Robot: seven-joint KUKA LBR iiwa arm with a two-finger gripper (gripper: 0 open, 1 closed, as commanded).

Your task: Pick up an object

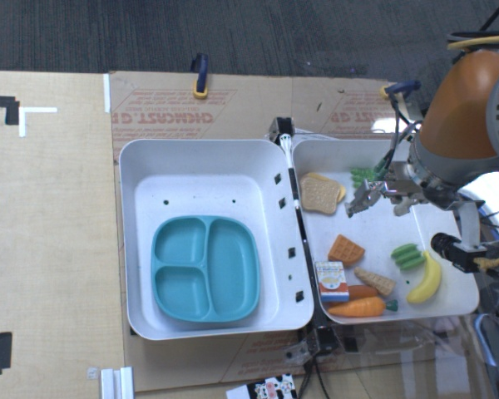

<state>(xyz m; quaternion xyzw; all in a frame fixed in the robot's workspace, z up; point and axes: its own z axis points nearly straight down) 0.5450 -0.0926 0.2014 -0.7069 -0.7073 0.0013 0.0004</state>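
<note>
Arm [461, 110]: enters from the right, orange band above the wrist, reaching over the right bin.
Gripper [381, 196]: above the upper middle of the right bin, its two fingers spread apart with nothing between them (one finger tip points left toward the bread, the other sits further right).
Right bin [470, 302]: white, shallow, holds all the toy food.
Bread [321, 194]: tan slice at the bin's upper left, just left of the gripper, apart from it.
Green item [364, 174]: small leafy piece near the top of the bin, partly hidden by the gripper (kind cannot be told).
Waffle [346, 248]: orange square, centre left of the bin, below the gripper.
Carton [332, 281]: small box with a red and white face, just below the waffle.
Cone [374, 281]: tan, lying on its side right of the carton.
Carrot [359, 307]: orange, lying along the bin's lower wall, touching the carton's base.
Green vegetable [407, 256]: short ridged piece, right of centre.
Banana [426, 279]: yellow, just beside the green vegetable on its lower right.
Left bin [141, 169]: white, alongside the right bin.
Tray [206, 268]: teal, three compartments, lying flat in the left bin's lower half.
</note>
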